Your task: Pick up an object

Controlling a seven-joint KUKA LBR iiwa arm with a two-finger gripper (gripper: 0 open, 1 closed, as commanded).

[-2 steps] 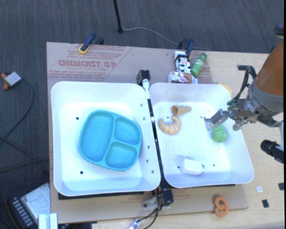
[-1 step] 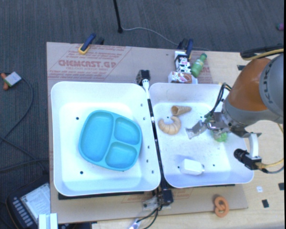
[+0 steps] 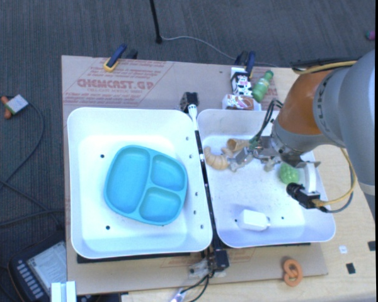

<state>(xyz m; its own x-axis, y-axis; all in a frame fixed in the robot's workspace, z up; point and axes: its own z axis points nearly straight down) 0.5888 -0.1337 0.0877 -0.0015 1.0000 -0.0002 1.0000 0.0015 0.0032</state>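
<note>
We are seeing the hand (image 3: 244, 157) reaching low into the right bin (image 3: 315, 231), just beside a tan croissant-shaped object (image 3: 217, 160); we cannot tell its grip. A green object (image 3: 289, 173) and a white block (image 3: 254, 219) are lying in that bin too

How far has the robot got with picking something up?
Nothing looks lifted yet: the croissant, green ball and white block all lie in the right bin. In hand: the gripper is down beside the croissant. Left: grasping and raising an item.
</note>
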